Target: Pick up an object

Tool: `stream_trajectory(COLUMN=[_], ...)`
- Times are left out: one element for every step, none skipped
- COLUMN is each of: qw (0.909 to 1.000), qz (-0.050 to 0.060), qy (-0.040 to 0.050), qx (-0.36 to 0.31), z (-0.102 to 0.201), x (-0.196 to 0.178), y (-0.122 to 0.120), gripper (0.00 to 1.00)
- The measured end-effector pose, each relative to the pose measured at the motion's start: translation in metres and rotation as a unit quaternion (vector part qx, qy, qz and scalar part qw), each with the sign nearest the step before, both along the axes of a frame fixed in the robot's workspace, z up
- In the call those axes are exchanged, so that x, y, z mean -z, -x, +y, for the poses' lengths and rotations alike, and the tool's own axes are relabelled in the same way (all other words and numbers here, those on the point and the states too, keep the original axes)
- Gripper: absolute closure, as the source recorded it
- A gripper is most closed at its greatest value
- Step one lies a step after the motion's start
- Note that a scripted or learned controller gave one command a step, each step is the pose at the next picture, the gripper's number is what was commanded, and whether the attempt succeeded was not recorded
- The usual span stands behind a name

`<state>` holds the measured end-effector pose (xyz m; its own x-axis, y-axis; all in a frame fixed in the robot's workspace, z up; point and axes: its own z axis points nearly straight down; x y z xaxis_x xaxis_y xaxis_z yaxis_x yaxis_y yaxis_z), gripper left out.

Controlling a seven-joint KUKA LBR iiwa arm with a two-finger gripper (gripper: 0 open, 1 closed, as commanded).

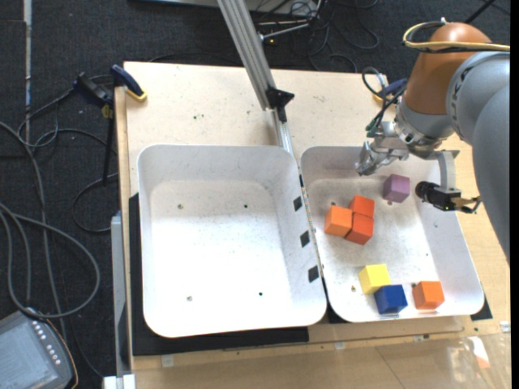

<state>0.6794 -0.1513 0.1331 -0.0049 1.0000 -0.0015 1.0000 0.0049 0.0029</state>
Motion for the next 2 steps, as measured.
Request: stream_trajectory(qw=[1.0000,1.0000], qz=[-0.003,-0.003], qy=[0.0006,0.0004], qx=[0.002,0.001], z=[-0.009,-0.009], x=[-0.056,-0.111], y=[0.002,0.000], gripper=[1.00,1.00])
